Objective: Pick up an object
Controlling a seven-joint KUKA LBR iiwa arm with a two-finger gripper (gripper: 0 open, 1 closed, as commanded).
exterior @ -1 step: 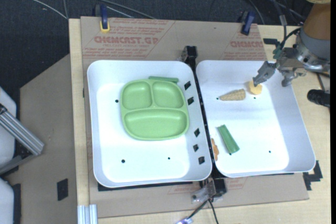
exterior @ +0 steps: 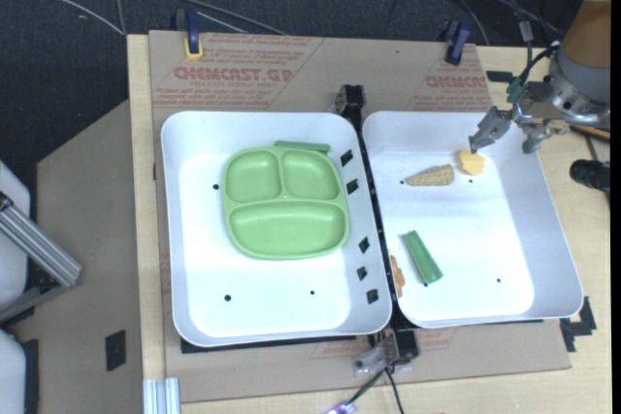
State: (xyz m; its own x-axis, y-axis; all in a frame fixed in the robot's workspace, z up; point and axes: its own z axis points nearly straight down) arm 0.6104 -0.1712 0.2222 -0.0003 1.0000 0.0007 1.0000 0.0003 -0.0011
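Overhead, the two-finger metal pincer (exterior: 506, 129) stood spread wide above a small yellow block (exterior: 472, 163); the brown cardboard bench (exterior: 243, 63) read "CHEMCAST GP".

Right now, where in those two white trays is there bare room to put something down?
Right bin: bare floor between the green stick and its right wall, and along the front. Its back is crowded: cone, yellow chunk, gripper close together. Left bin: a bare strip in front of the green plate.

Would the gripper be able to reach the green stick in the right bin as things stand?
Probably yes: the green stick lies alone on open bin floor, and the gripper hangs near the same bin's far edge.
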